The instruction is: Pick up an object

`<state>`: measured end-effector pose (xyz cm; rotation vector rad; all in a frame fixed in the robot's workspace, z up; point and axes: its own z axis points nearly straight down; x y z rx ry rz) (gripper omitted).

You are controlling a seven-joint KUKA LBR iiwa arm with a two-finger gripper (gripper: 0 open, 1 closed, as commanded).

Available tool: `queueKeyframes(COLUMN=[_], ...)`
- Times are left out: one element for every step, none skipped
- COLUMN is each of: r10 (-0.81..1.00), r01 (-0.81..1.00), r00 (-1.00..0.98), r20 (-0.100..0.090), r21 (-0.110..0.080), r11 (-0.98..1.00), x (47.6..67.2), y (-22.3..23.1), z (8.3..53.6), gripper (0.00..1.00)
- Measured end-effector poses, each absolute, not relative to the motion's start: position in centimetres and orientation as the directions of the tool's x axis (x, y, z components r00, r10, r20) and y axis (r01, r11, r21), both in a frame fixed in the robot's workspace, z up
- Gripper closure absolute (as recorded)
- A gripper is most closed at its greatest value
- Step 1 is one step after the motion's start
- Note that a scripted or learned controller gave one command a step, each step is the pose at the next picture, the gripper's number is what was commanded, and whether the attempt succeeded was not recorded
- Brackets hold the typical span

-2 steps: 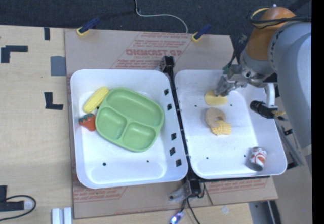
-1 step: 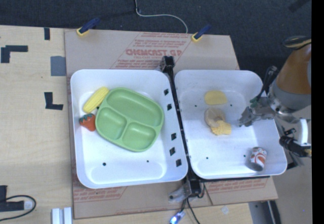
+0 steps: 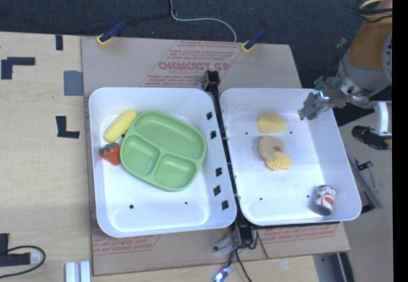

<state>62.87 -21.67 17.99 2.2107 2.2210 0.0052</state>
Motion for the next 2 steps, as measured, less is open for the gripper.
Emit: queueKeyframes(r10=[1.000, 1.000], r01=[1.000, 1.000], r00=[0.000, -0.008], r20=[-0.003, 0.000], r21=[0.003, 0.005], r11=[0.000, 0.008], x=[54.9, 61.6], y=[-20.2, -13.0], z=[9.4, 13.3], gripper=[1.00, 1.00])
